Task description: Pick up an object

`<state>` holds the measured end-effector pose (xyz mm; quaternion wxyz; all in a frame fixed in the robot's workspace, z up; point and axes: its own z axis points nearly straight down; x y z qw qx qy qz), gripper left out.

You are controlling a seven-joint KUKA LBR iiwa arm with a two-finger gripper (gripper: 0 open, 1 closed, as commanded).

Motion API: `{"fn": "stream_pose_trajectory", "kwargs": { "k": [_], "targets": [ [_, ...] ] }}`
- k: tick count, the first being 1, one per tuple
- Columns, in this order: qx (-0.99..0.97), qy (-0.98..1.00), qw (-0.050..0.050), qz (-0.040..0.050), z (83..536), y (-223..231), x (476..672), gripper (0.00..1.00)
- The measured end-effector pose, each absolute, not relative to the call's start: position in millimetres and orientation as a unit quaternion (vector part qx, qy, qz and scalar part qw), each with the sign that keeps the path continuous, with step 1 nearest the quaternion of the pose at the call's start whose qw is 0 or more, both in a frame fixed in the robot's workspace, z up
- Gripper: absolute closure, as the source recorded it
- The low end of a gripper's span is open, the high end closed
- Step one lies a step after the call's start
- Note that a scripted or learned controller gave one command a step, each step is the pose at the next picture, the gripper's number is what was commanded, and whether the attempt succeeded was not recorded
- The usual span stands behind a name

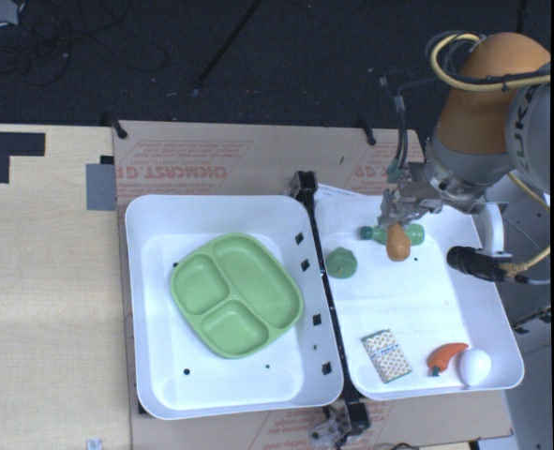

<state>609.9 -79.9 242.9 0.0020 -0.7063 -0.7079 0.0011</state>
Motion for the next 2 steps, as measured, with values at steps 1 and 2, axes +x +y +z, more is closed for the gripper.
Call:
{"fn": "stream_pose_trajectory", "kwargs": {
  "k": [1, 2],
  "targets": [
    [-0.707, -0.707, 0.002, 0.0012, 243.7, -30.9, 612.7, 1.00],
    [-0.707, -0.707, 0.002, 0.0013, 246.8, 13.0, 608.9, 1.00]
  ]
}}
